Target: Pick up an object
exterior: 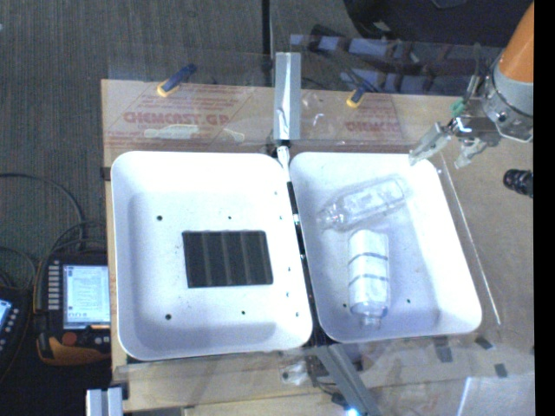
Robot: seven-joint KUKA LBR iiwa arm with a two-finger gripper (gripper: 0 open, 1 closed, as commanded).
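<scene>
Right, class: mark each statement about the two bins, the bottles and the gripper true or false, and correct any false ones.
1. The dark ridged panel lies in the left bin. True.
2. The right bin holds two clear plastic bottles. True: a clear bottle lying across the back and a white-labelled bottle nearer the front.
3. The gripper is clamped on a bottle. False: it hovers over the right bin's far right corner, with nothing between its fingers.
4. The two bottles lie in separate bins. False: both are in the right bin.
5. The gripper is over the left bin. False: it is at the right bin's back corner.
</scene>
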